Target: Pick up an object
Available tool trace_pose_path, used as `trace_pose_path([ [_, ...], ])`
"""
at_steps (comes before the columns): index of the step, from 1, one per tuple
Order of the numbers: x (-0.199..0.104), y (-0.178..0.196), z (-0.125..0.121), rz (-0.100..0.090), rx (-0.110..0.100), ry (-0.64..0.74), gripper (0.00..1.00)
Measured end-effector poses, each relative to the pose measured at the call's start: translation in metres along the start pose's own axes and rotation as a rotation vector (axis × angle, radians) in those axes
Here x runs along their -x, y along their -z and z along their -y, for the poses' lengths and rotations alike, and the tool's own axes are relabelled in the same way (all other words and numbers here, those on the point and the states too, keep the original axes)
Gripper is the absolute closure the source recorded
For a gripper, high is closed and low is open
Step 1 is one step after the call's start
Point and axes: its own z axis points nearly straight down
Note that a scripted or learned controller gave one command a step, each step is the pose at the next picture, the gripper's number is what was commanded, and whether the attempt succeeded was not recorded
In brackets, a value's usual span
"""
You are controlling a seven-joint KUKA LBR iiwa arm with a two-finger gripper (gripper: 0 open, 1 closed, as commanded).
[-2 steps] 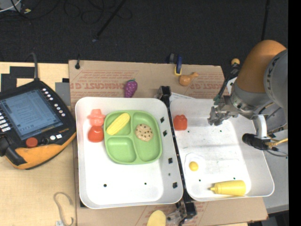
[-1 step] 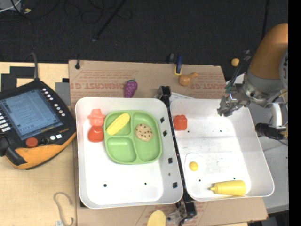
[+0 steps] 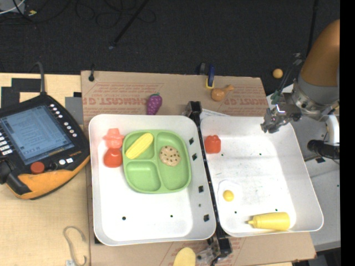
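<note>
My gripper (image 3: 272, 123) hangs over the far right corner of the right bin (image 3: 260, 165), with nothing seen between its fingers. In that bin lie a small red block (image 3: 212, 144) by the left wall, a fried egg toy (image 3: 228, 194) lower down, and a yellow mustard bottle (image 3: 270, 221) lying on its side near the front edge. The left bin (image 3: 144, 215) holds a green divided plate (image 3: 156, 162) with a corn cob (image 3: 138, 145) and a cookie (image 3: 170, 156) on it. A pink and red toy (image 3: 113, 148) stands beside the plate.
A handheld control pendant (image 3: 39, 140) lies left of the bins. On the cardboard behind the bins sit a purple grape toy (image 3: 153, 103) and an orange pear-like toy (image 3: 220, 93). A yellow object (image 3: 184, 256) lies at the front edge.
</note>
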Motion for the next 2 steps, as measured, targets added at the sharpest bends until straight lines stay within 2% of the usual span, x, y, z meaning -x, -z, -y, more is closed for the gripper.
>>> trace_pose_path([
  [1, -0.047, 0.008, 0.017, -0.002, -0.005, 0.005, 1.0],
  [2, -0.096, -0.005, 0.032, -0.003, -0.007, 0.006, 1.0],
])
